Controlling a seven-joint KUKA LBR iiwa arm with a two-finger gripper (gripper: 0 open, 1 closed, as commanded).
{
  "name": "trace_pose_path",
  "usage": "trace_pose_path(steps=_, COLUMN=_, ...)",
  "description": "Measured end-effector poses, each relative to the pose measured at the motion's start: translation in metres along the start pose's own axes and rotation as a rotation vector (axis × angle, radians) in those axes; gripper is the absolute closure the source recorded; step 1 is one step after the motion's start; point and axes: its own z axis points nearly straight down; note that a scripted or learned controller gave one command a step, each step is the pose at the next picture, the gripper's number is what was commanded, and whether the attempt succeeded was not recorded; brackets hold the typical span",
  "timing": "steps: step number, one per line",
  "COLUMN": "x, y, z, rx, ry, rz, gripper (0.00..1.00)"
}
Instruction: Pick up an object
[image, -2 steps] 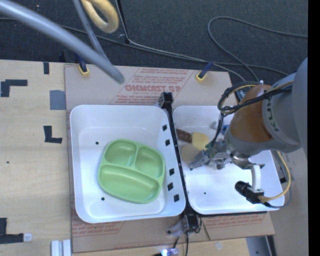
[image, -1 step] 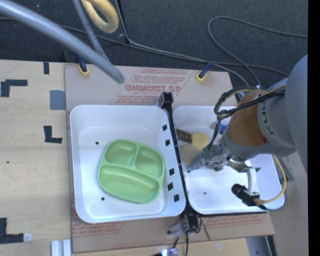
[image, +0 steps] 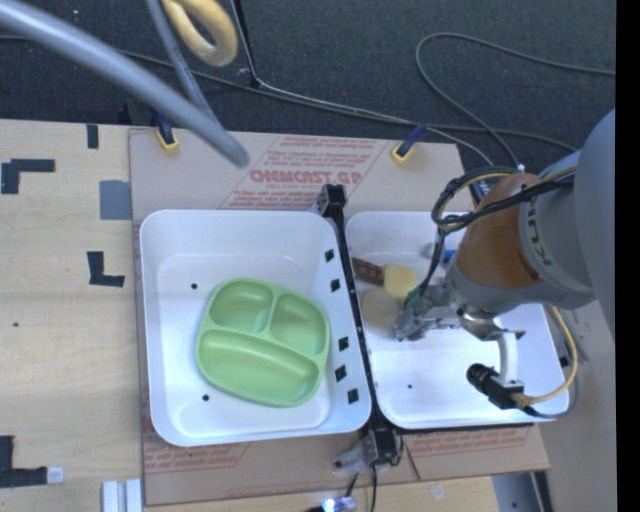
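Status: you have the arm reaching in from the right, with the hand (image: 408, 322) down inside the right bin (image: 440, 405), low over its floor near the left wall. You cannot tell from this angle how the hand is set; the wrist and orange band cover most of it, and what shows is a small grey blur.

Candidate objects: a pale yellow block (image: 400, 278) lies just up-left of the hand, and a small brown piece (image: 366, 270) sits beside it toward the divider (image: 345, 300). Neither looks lifted and nothing is visibly pinched, so judge the pick as not yet made; approach appears done, with grasp and lift left.

The left bin (image: 160, 330) carries a green divided plate (image: 265, 341), lying flat near its middle and well apart from the arm.

Clearances: the two small objects lie close to the divider and the back-left corner of the right bin, so you have little room on that side. The floor toward the front and right of that bin is more open, though a black cable end (image: 492, 384) hangs there under the wrist. Straight up looks like the freest way out
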Motion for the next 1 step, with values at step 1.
trace_pose_path(steps=1, x=0.0008, y=0.002, z=-0.0628, rx=-0.002, ry=0.001, rz=0.0, gripper=1.0)
